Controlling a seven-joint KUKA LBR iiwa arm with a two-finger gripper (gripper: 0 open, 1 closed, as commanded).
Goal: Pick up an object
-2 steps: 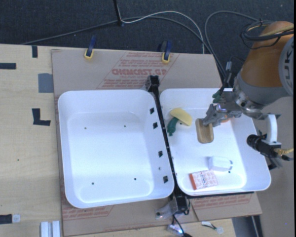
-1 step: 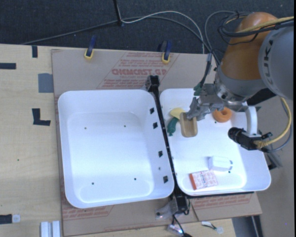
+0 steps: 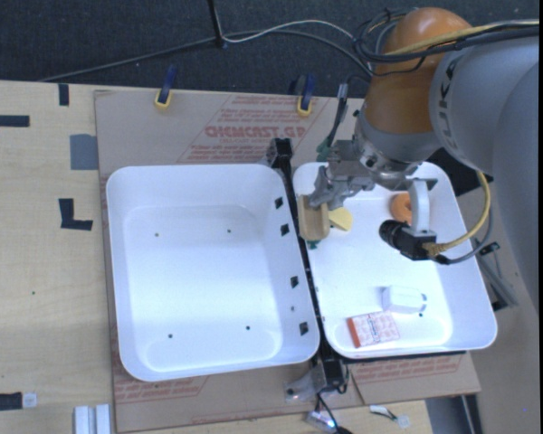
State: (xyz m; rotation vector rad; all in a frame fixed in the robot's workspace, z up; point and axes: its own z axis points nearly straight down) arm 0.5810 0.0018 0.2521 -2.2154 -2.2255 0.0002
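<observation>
My gripper (image 3: 318,208) hangs over the left side of the right bin (image 3: 452,269), close to the divider between the bins. A tan-brown block (image 3: 313,226) sits between its fingertips, and the fingers are shut on it. The block overlaps the bin's left rim in the view. A yellow piece (image 3: 342,218) lies just right of the block on the bin floor. An orange object (image 3: 400,206) lies further right, partly hidden behind the wrist hardware.
A small white block (image 3: 401,298) and a red-and-white packet (image 3: 373,329) lie near the right bin's front edge. The left bin (image 3: 127,242) stands beside it, with black clips (image 3: 294,281) along the shared rim. The arm covers the right bin's back part.
</observation>
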